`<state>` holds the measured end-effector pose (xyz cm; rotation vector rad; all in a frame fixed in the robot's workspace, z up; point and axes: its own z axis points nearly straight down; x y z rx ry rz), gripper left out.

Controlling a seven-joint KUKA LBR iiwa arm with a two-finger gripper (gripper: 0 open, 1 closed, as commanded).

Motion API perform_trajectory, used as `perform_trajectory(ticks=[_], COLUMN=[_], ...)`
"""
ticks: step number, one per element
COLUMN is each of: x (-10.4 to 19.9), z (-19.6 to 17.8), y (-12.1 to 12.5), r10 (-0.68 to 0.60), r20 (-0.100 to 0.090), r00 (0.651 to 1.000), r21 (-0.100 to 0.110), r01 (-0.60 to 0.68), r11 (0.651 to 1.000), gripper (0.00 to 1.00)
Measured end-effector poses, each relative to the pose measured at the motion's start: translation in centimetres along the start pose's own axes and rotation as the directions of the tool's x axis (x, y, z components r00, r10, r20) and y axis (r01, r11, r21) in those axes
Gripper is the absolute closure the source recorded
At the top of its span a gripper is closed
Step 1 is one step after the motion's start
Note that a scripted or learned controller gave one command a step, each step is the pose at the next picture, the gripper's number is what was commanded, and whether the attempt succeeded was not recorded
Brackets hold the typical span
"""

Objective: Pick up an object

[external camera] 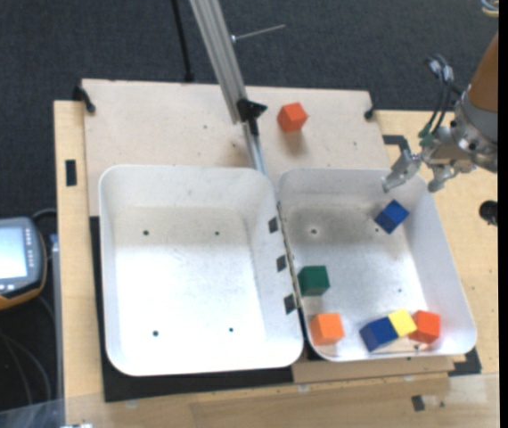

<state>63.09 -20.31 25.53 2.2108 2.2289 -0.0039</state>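
Tool (417, 175) fingers spread, nothing btwn, above R bin (446, 266) far rim | blue cube (392, 215) just below it, apart | green cube (313, 280) by divider | orange (328, 327), blue (379, 333), yellow (403, 322), red-orange (426, 325) cubes along near wall | orange cube (292, 117) on desk (165, 119) behind bins, near metal post (221, 52)

txt: none legible | labels/brands/nos: none | signs: none

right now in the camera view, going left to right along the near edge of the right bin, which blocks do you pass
orange block → dark blue block → yellow block → red-orange block
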Motion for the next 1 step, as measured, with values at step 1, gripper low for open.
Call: perform_trajectory(ticks=[1], x=[5.07], z=[8.21], y=[-2.96], r10=[0.003], r20=[-0.006], r00=[1.000], r21=[0.008], r01=[-0.003], r11=[1.000], gripper=[0.00])
